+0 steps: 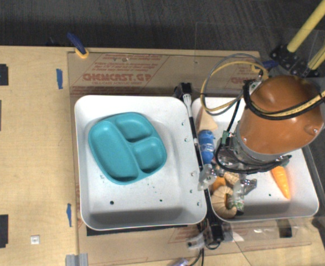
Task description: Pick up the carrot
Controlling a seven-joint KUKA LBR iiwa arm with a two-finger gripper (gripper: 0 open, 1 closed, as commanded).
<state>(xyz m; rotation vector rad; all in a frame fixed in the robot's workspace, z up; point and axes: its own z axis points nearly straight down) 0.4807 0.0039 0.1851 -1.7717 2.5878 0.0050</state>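
Note:
The orange carrot [281, 180] lies near the right wall of the right bin [306, 206], pointing toward the front corner. My gripper [225, 182] hangs low at the bin's front left, well to the left of the carrot and apart from it. Its fingers stand open around a cluster of tan and brown items [224, 197]. The wrist's orange band [281, 115] covers the middle of the bin.
A blue bottle [206, 146] with a tan object [206, 119] behind it lies along the right bin's left wall. The left bin [96, 204] holds a teal divided plate [128, 147]. Cables loop over the right bin's far edge.

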